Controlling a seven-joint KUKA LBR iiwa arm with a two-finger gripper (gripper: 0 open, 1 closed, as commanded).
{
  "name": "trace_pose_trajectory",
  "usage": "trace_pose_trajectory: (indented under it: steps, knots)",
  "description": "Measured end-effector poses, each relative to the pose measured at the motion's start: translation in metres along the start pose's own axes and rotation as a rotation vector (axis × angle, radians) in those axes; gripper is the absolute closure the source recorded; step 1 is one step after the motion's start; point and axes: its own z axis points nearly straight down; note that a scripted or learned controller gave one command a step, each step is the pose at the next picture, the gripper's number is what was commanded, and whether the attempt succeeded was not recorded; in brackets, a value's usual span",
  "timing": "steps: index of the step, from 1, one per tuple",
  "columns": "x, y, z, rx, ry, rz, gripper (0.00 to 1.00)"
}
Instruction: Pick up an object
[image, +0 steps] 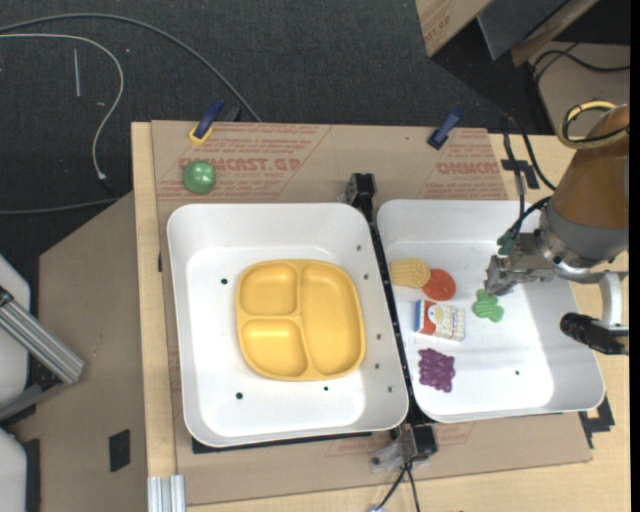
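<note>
The right bin (520, 350) holds several small toys. A green leafy piece (488, 307) lies near its middle, and my gripper (499, 277) hangs right over its upper edge, coming in from the right. To the left lie a yellow corn piece (408, 271), a red tomato-like piece (440, 286), a small printed carton (442, 321) and a purple grape bunch (436, 369). Whether the gripper touches the green piece is hidden by the wrist.
A yellow divided plate (299, 318) lies in the left bin (200, 250). A green ball (200, 177) rests on the cardboard behind that bin. Blue clamps (444, 128) hold the board's far edge. A black fitting (360, 188) stands between the bins.
</note>
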Motion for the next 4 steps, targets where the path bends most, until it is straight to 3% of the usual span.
trace_pose_trajectory:
  steps: [1,2,4]
  knots:
    - [-0.004,0.006,-0.063,-0.003,-0.001,0.0,1.0]
    - [-0.004,0.007,-0.065,0.003,0.001,0.0,1.0]
    - [0.099,-0.015,-0.064,0.01,0.006,-0.005,1.0]
